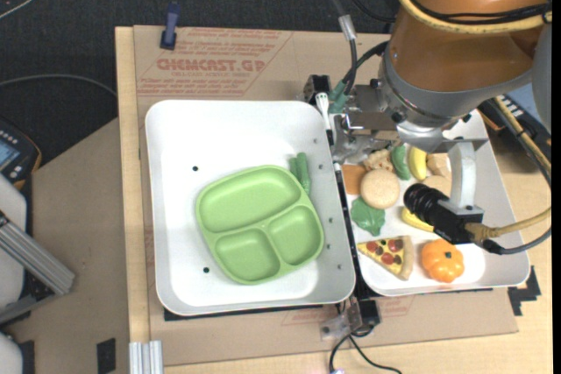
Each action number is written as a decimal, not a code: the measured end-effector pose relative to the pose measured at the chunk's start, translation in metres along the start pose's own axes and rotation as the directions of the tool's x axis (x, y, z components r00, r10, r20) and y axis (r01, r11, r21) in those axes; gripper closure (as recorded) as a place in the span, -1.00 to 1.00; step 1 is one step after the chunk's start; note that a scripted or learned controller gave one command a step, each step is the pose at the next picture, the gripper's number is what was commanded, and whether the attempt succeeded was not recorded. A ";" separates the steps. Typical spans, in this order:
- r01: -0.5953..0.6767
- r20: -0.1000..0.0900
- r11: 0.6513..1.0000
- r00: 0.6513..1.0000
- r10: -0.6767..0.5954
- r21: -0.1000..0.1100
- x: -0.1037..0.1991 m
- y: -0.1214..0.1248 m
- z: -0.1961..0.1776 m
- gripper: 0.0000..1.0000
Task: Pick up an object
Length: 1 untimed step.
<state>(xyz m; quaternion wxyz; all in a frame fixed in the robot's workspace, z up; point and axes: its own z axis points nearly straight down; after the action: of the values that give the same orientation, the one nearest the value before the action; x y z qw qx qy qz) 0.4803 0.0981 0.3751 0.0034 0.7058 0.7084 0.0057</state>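
L bin (175,188) w/ green tray (259,223), R bin (504,271) w/ toy food

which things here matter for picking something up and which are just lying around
For the job:
- pizza slice, orange pumpkin, round bun, green leafy piece, banana, all in the right bin

Just lying about:
- green divided plate in the left bin
- blue clip on the cardboard
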 end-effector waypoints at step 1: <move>0.001 0.002 1.000 1.000 -0.001 0.009 0.038 -0.001 -0.013 1.00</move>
<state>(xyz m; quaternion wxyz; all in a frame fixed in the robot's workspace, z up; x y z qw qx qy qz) 0.4795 0.1357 0.3880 0.0009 0.7056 0.7086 0.0019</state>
